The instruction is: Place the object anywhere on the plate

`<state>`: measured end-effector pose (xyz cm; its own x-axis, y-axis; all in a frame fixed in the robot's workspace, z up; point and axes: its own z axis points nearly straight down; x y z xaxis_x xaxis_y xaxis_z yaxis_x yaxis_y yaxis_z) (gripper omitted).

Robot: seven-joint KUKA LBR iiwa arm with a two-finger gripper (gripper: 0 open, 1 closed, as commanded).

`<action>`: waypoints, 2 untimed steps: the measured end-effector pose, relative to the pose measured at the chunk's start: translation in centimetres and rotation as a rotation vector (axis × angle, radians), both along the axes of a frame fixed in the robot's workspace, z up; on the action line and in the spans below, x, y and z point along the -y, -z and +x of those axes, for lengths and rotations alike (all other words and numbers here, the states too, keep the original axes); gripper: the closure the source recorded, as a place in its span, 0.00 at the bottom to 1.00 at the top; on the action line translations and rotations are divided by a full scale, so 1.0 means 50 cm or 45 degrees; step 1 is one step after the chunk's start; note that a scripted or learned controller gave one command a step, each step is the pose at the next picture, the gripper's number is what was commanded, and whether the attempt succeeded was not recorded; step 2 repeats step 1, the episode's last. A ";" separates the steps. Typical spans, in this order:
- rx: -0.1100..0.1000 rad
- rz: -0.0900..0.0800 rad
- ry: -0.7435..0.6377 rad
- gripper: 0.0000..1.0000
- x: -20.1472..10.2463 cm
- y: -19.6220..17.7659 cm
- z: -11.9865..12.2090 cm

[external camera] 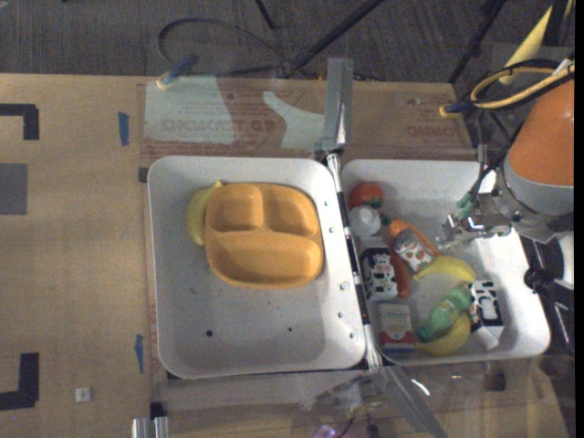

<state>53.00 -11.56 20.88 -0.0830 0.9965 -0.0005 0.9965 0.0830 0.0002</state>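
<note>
An orange plate [263, 234] lay over something yellow [196, 213] in a white bin [173, 290]. Left of the silvery gripper [467, 222] sat a red-orange can [415, 249], a black-and-white cow-patterned carton [380, 276], a yellow banana [444, 269] and a green bottle [444, 310].

The orange sectioned plastic plate [263, 234] looks smooth with a soft sheen. Both shallow white plastic bins [242, 336] are smooth and faintly glossy. The tan table [73, 272] looks like matt wood or board. The yellow plastic banana [445, 270] shines, and the metal tool [473, 215] glints.
</note>
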 end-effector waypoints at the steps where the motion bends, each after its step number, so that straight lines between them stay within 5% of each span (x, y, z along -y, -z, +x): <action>1: 0.000 0.000 0.000 0.00 0.000 0.000 0.000; 2: 0.000 0.000 0.000 0.00 0.000 0.000 0.000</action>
